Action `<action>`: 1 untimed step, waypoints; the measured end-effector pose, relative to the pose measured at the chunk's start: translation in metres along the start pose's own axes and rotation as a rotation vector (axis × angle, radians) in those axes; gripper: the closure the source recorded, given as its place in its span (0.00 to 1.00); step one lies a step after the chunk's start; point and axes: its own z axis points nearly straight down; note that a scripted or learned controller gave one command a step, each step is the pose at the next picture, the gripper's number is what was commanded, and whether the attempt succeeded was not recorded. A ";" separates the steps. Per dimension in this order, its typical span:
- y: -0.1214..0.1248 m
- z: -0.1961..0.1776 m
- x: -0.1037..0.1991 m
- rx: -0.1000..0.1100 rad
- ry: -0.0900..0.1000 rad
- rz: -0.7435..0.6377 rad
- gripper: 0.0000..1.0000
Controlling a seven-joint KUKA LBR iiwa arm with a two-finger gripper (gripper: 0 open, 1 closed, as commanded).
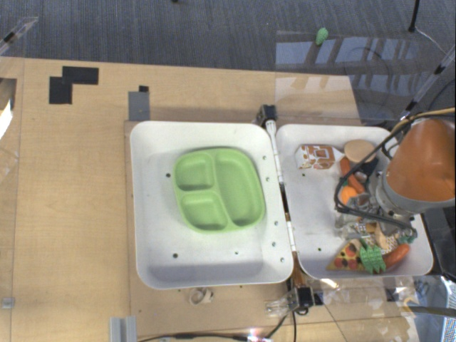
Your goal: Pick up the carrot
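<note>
The right bin [313, 219] holds a heap of toy food along its right side. An orange-red, elongated piece that looks like the carrot [399, 254] lies near the bin's front right corner, beside a green leafy piece [370, 256]. Further back are other orange pieces [350, 193], partly covered by the arm. My gripper [362, 218] hangs below the orange band [420, 164] and reaches down into the heap, just behind the carrot-like piece. Cables and the wrist hide its tips.
A green three-compartment plate [217, 189] lies in the left bin [153, 248]. The right bin also holds a brown-and-white packet [315, 157], a tan round piece [360, 149] and a pizza-like slice [347, 256]. A ridge [279, 184] divides the bins.
</note>
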 end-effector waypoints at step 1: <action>0.000 0.000 -0.001 0.001 -0.003 0.000 0.00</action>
